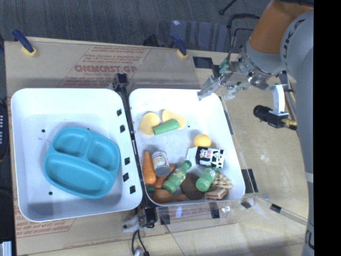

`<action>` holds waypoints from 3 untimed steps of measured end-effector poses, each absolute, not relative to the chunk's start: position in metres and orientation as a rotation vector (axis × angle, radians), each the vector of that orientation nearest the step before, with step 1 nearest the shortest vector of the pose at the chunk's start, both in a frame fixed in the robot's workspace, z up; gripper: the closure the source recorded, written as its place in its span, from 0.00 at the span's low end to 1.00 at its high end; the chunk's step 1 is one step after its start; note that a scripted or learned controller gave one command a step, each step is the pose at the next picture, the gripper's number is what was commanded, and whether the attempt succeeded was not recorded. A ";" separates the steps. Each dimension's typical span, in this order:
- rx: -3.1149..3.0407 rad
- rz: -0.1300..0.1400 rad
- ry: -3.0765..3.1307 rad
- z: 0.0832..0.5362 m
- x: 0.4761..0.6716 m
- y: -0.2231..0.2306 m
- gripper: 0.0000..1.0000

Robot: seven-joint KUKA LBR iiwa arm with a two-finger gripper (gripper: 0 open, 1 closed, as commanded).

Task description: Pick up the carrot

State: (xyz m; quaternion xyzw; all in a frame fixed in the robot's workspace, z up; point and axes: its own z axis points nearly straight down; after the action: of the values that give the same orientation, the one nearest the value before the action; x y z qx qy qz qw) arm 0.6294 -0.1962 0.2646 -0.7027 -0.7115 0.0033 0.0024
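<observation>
The carrot (148,167) is a long orange piece lying along the left wall of the right bin (176,97), pointing toward the near edge, next to a small can (160,162). My gripper (213,87) hangs over the far right corner of that bin, well away from the carrot and above the bin's rim. Its two thin fingers (205,93) point down and to the left with nothing between them.
The right bin also holds yellow slices (150,121), a green piece (165,126), a lemon (202,140), a cow-print carton (209,157), two green bottles (176,177), and a sandwich (219,188). A blue divided plate (81,161) lies in the left bin (32,111).
</observation>
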 end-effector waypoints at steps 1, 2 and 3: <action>-2.114 0.019 -2.309 0.179 0.599 -0.210 0.00; -2.275 0.011 -2.155 0.090 0.579 -0.207 0.00; -2.264 0.015 -2.166 0.101 0.580 -0.207 1.00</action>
State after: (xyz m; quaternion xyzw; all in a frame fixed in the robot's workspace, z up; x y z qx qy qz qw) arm 0.5799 -0.2065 0.1014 -0.7225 -0.6913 0.0046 0.0044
